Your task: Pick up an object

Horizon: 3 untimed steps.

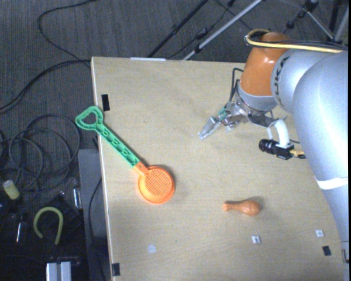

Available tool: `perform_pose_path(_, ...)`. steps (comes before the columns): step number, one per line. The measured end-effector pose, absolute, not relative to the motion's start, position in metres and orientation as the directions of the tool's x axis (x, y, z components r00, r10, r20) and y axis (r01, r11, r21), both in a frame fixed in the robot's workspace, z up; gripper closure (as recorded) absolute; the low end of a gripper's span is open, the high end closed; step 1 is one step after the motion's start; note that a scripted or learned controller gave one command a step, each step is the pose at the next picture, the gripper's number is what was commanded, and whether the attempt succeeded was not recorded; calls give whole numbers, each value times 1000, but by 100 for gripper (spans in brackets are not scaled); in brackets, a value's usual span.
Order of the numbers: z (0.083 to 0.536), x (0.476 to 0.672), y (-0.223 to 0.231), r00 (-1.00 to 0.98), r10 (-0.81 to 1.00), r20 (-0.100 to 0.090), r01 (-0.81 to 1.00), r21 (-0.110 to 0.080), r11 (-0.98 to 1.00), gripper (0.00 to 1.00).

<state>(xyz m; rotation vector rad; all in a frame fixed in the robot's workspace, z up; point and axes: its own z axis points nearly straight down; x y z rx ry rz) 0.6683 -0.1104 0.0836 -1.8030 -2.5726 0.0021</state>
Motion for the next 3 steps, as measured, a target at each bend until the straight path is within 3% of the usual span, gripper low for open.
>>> perform_pose_path(1, 84, 668, -110, -341, 940, -1, 940, -1, 341, 0)
perform_pose_path(2, 93, 668, -110, -341, 940, 0, 940, -1, 341, 100)
perform_pose_path(3, 93, 668, -110, -341, 940, 0, 940, -1, 341, 0)
